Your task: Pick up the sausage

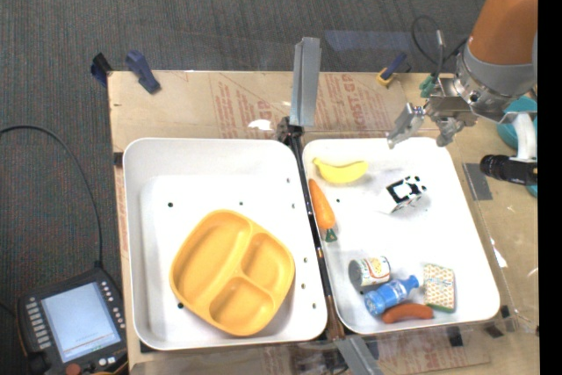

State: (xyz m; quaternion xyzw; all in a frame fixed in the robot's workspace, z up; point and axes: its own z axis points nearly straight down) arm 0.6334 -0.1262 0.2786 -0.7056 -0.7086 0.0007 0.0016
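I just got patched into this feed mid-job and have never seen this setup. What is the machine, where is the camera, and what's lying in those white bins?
One camera looks down at a slant on a bench. The grey and orange robot arm reaches in from the right; its gripper hangs open over the far edge of the right bin, holding nothing. That bin holds a banana, a carrot, a small black and white toy, a can, a blue bottle, a patterned packet and the sausage, which lies at the near edge, touching the bottle. The left bin holds a yellow divided plate.
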